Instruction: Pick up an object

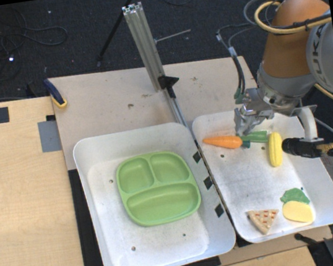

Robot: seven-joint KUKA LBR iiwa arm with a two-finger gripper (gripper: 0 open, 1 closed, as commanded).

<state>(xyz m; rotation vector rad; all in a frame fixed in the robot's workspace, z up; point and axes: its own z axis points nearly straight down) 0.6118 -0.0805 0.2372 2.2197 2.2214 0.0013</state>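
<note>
Camera view: the pincer [248,124] hangs over the right bin [320,214], at the green leaf end of the carrot [223,143] — whether it is open or closed cannot be told. The carrot looks light, stiff and smooth; take it mid-body, across its width. Open room lies toward the bin centre — banana [275,149] close right.

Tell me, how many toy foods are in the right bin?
4: a carrot at the top left, a banana beside it, a pizza slice and a lemon at the bottom.
</note>
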